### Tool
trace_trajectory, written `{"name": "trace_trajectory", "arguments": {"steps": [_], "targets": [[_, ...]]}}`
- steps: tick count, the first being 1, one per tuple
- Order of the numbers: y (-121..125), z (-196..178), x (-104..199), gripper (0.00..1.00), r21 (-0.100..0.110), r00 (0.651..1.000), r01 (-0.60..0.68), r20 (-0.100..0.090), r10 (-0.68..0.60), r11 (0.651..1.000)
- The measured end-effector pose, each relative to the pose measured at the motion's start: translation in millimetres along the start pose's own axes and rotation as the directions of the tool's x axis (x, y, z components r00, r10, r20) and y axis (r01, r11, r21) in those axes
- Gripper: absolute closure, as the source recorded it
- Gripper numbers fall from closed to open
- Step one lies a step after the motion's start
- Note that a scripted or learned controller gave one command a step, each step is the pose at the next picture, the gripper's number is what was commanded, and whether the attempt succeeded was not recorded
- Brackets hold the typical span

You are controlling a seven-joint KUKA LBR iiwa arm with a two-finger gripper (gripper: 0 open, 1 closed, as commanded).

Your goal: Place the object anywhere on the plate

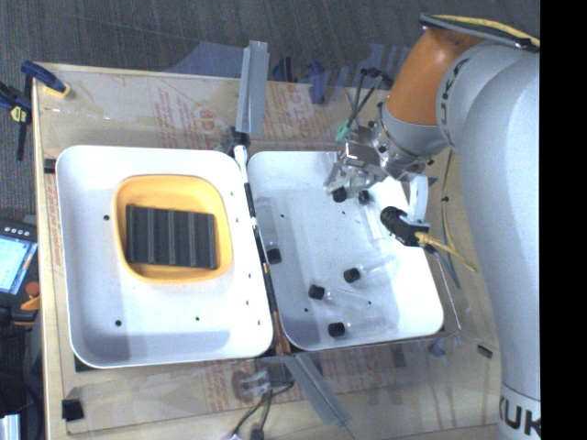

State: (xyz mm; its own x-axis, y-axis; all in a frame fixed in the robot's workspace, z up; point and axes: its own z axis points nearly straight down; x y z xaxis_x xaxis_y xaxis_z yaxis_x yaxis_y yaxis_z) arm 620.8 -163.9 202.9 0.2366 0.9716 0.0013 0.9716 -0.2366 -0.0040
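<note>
Up near the top edge of the right bin [417,314], the claw [351,183] hangs low over the white floor; whether it grips anything I cannot tell. Small dark pieces [351,274] and clear tubes [353,298] lie toward the bin's near half. Leftward, across the divider, the yellow plate [172,192] sits in the left bin [87,324], well apart.
</note>
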Motion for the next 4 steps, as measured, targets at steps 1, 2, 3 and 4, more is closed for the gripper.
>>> {"name": "trace_trajectory", "arguments": {"steps": [1,2,3,4], "targets": [[-22,1,45,1.00,0.003,0.998,0.059,0.001,-0.059,0.998],[-53,14,91,1.00,0.005,0.939,0.343,0.001,-0.343,0.939],[-70,14,147,1.00,0.006,0.864,0.503,0.001,-0.503,0.864],[-70,14,146,0.00,0.006,0.865,0.502,0.001,-0.502,0.865]]}}
